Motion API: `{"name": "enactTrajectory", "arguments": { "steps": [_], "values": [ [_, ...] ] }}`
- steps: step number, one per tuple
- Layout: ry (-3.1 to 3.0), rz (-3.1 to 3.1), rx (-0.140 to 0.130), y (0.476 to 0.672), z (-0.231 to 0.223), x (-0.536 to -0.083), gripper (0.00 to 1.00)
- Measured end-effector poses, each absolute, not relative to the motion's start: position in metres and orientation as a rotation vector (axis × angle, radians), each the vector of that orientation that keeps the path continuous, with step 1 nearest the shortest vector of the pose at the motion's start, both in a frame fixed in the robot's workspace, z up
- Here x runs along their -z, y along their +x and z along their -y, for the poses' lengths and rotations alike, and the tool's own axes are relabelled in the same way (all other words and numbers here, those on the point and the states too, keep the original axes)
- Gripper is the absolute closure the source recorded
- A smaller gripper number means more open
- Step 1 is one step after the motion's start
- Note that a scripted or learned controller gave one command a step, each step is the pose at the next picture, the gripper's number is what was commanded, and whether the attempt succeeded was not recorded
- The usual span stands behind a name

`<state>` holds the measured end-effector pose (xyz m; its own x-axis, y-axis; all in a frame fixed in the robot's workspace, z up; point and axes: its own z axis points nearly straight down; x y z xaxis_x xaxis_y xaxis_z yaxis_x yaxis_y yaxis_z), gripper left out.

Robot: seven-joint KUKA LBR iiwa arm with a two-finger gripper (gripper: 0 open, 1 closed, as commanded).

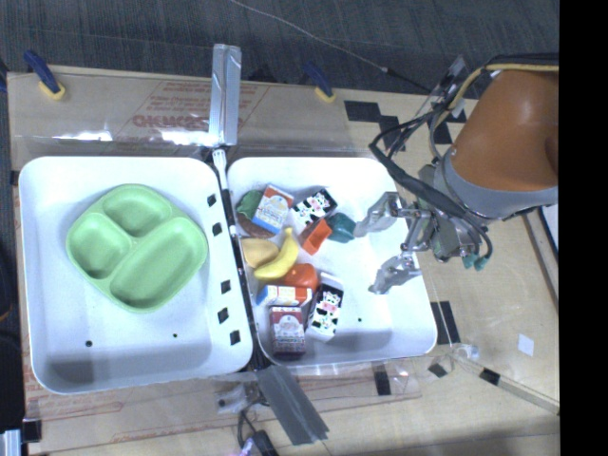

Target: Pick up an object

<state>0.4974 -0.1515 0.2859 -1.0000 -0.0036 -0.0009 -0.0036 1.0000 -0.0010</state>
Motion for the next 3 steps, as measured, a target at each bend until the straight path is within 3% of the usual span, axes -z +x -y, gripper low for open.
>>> {"name": "enactTrajectory", "arguments": {
  "steps": [1, 2, 3],
  "values": [
    [-0.076, -3.149, -0.005, 0.546, 0.121, -0.145, 0.00],
    [0.057, -3.139, 0.001, 0.559, 0.105, -0.114, 0.00],
    [0.011, -3.140, 0.000, 0.551, 0.092, -0.093, 0.00]
  ]
}}
